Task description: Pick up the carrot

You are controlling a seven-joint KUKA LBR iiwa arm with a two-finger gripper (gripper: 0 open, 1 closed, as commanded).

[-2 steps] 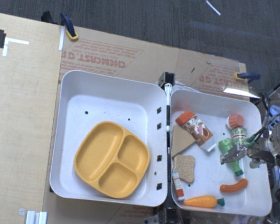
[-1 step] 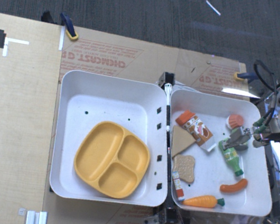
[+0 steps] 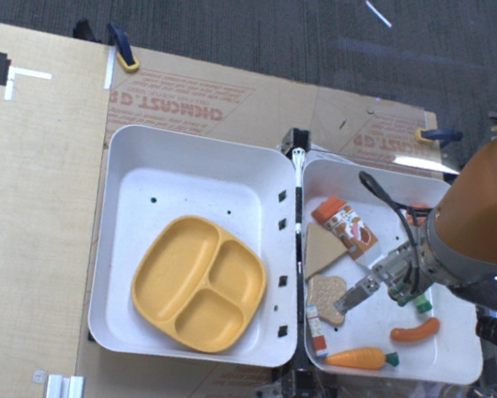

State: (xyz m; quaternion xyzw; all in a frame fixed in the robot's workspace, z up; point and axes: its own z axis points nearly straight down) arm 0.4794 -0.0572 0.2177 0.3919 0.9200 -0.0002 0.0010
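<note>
Carrot (image 3: 359,358): lying flat near the front edge of the right bin (image 3: 447,367), orange body tapering toward the left, small green stub at the right end. Resting on the bin floor, untouched, well clear of the gripper.

Gripper (image 3: 352,297): hanging over the right bin, reaching down-left from under the orange band (image 3: 495,204) of the arm. Tips hovering at or just over the slice of bread (image 3: 328,298); cannot tell whether clamped or spread, too dark and too small to read. Nothing seen gripped.

Counting, right bin: one carrot; one sausage (image 3: 415,331), orange-red, sitting just up and right of the carrot, apart from it; one slice of bread, pale brown; one orange-and-white snack packet (image 3: 345,227) toward the back left; one flat tan card (image 3: 320,250) lying under the packet and the bread; one small red-and-white item (image 3: 314,334) against the left wall, too small to identify; something small and green (image 3: 424,301) near the wrist, partly hidden.

Counting, left bin (image 3: 121,219): one yellow divided plate (image 3: 199,283), three compartments, sitting toward the front.

Two white bins side by side, touching along the middle.
</note>
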